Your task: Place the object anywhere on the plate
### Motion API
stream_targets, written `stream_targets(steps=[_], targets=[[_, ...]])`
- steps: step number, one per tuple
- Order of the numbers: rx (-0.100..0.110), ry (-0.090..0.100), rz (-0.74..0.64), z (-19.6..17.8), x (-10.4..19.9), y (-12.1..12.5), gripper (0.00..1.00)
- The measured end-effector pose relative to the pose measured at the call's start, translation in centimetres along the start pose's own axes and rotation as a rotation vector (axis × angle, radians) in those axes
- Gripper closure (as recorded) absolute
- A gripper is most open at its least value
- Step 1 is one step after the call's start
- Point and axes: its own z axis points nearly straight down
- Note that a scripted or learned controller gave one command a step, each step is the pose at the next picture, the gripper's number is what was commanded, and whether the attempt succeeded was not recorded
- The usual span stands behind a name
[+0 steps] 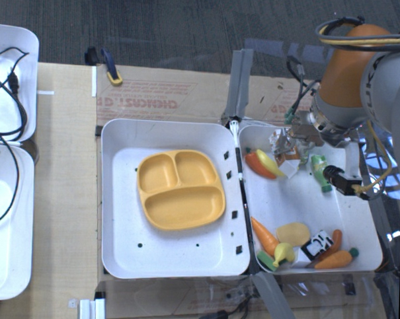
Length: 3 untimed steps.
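On a wooden surface [60,182], the pincer [290,147], its state impossible to tell, is lowered near a red-and-yellow toy [263,163]; neighbouring clutter could be snagged before the yellow plate [181,189] is reached.

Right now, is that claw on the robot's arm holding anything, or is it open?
Tool: cannot be told; it sits low over the right bin near a toy pepper, with nothing visibly in its grip.
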Motion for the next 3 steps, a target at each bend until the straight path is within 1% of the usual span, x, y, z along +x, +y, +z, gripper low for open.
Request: stream_targets(steps=[1,2,3], targets=[[0.000,0.001,-0.162,0.0,8.3,-4.4,1.00],[-0.001,0.000,-0.271,1.6,17.8,-2.8,1.00],[-0.002,0.000,-0.270,1.6,17.7,-2.7,0.00]])
